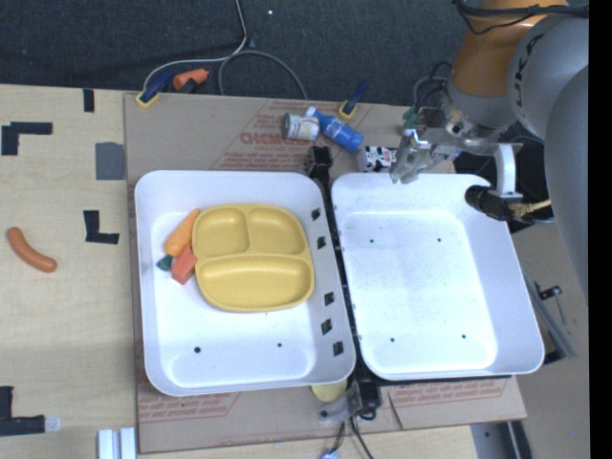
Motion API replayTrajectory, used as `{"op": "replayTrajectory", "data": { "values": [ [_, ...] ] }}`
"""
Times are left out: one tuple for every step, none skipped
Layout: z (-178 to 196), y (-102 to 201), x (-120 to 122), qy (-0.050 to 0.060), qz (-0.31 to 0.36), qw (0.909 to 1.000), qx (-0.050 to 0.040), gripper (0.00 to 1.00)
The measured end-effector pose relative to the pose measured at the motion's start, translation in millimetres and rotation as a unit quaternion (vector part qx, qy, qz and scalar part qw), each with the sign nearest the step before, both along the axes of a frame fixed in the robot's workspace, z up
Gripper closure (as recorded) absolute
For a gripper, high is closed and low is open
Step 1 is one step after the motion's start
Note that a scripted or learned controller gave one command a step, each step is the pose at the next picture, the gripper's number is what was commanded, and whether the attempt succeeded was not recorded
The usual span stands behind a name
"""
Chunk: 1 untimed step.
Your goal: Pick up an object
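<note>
Overhead, arm (535, 55) reaching in from right, hanging above far rim of right bin (430, 352). Left bin (239, 361) holding yellow plate (253, 256), orange carrot (179, 234) touching plate's left edge. Gripper (413, 165) hovering at far rim; grip state impossible to tell.

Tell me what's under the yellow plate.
An orange piece and a green-red piece poke out from under the yellow plate's left edge in the left bin. The plate hides their remainder.

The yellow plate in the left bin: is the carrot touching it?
Touching. The camera view shows the carrot lying tight against the left edge of the yellow plate, with no white floor of the left bin between them.
</note>
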<state>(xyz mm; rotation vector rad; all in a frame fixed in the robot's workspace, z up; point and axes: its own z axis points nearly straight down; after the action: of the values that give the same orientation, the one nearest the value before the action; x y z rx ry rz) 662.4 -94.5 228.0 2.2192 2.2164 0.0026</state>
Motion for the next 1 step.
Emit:
{"op": "replayTrajectory", "data": {
  "values": [
    [-19.2,59.4,-39.4,0.005,0.002,1.0,0.0013,1.0]
  ]
}}
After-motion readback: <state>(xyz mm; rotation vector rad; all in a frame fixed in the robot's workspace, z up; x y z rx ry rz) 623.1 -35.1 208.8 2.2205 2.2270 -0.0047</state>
